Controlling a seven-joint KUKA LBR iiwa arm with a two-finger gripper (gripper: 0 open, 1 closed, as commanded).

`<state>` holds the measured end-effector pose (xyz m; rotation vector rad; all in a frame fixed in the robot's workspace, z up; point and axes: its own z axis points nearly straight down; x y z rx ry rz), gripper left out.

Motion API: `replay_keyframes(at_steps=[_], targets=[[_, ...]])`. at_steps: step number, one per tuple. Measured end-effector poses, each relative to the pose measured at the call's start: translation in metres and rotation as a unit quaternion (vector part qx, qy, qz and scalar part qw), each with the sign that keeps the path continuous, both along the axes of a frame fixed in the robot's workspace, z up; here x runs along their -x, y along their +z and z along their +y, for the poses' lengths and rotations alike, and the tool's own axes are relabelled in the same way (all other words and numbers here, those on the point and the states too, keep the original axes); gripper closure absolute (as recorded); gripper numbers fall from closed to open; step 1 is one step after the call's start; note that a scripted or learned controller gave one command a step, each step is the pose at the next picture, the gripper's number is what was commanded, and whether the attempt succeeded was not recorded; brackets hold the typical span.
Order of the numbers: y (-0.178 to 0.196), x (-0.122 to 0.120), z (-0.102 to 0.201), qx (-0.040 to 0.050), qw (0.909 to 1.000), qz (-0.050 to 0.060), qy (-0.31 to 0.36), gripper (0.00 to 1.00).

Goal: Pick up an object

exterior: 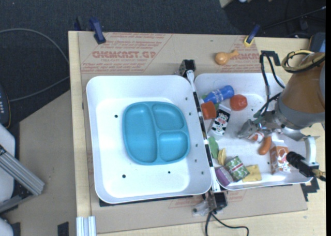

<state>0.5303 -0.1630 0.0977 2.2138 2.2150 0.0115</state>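
Two white bins (103,126); one blue tray (155,131).

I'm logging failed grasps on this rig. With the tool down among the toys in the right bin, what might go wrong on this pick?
1. The tool sits low among crowded items: an orange carrot-like piece and a red-and-white packet lie right beside it, so it may nudge or catch the wrong one.
2. The objects are small and close to the right bin wall, so a closing grasp might slip off and come up with nothing.
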Motion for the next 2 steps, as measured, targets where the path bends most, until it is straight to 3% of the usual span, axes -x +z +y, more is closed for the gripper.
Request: replay_keyframes(at_steps=[1,2], targets=[[-0.009,-0.034,0.071,0.0006,1.0000,0.000,0.000,1.00],[0.088,-0.070,0.122,-0.0013,1.0000,0.005,0.001,1.00]])
